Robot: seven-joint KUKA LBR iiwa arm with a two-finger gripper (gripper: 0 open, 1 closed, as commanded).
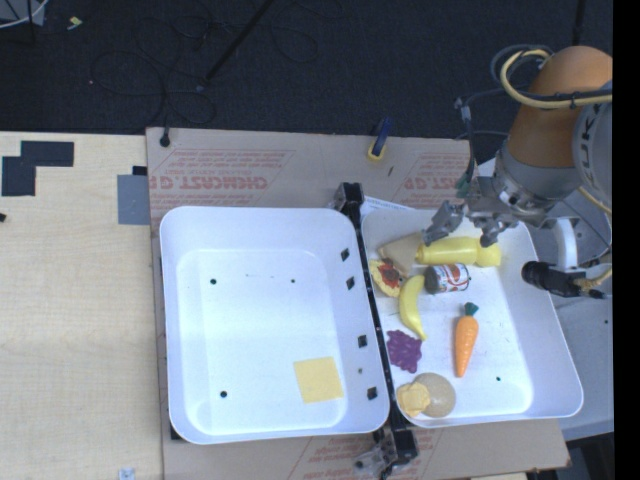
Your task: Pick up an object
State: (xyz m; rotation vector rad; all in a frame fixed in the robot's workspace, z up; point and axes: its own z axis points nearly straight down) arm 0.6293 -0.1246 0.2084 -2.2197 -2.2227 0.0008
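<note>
A dark floor [250, 48] fills the top of the view, strewn with thin cables [215, 63]; lighting there is dim, so its material is hard to judge, perhaps carpet; below it lies a pale wood-grain bench top [70, 298] bearing dark grey rectangular patches [132, 198] near its upper left; a brown cardboard sheet [250, 168] with printed red lettering covers the bench's middle; a blue and yellow clamp [379, 140] sits at its far edge.

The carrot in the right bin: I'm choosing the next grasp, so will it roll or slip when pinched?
The carrot looks like smooth, rigid toy plastic, so probably light but slippery. Its tapered round body could roll if nudged sideways. It lies apart from the banana, leaving room for a pinch.
</note>
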